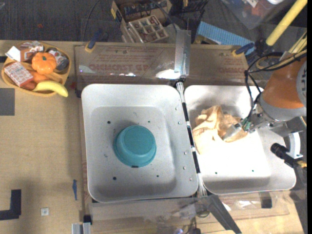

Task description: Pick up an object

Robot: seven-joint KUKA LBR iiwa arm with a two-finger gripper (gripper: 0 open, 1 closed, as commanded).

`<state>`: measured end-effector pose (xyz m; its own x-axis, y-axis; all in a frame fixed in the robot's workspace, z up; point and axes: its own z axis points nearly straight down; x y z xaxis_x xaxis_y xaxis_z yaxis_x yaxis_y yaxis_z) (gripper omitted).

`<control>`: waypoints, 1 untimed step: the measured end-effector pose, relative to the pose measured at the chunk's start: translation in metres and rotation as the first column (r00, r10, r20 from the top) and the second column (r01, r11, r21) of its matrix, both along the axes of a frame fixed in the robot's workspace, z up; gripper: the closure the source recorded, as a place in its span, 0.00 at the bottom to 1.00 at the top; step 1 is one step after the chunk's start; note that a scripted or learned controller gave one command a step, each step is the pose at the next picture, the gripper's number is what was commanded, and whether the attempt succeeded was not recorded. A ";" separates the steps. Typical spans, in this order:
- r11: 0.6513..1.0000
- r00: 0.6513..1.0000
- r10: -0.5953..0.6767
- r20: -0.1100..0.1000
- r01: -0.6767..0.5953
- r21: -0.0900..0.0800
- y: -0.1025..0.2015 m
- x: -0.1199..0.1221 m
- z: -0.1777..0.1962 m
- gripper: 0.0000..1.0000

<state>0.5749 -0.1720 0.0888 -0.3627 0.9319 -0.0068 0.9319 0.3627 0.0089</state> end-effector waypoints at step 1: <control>1.000 1.000 -0.004 0.006 0.004 0.000 -0.001 0.001 0.012 1.00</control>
